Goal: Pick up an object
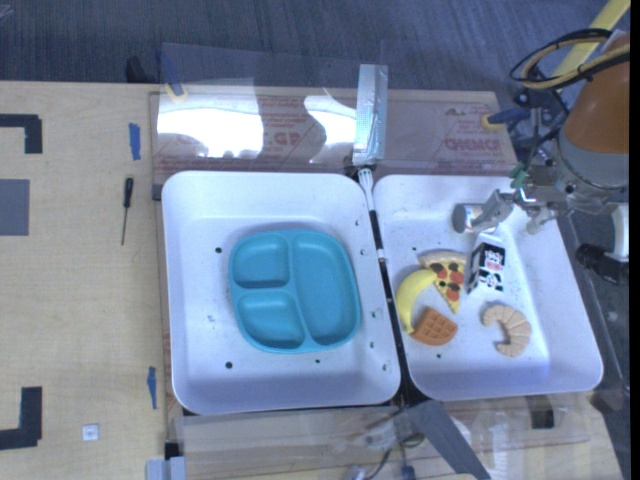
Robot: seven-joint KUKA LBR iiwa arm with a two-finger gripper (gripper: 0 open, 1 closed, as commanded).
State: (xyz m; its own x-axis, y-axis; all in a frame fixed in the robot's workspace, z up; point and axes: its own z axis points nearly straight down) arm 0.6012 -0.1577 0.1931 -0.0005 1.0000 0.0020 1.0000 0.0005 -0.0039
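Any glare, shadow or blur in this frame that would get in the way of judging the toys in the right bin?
Camera view: strong glare whitens the clear plastic sheet behind the bins; the right white bin is evenly lit, the yellow toy banana and tan toy croissant cast only faint shadows; the two-finger gripper looks slightly soft.

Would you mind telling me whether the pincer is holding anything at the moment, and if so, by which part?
It cannot be told: the pincer hangs over the right bin, right above a small black-and-white object.

Wooden bench [70,298] with two white bins [190,298]
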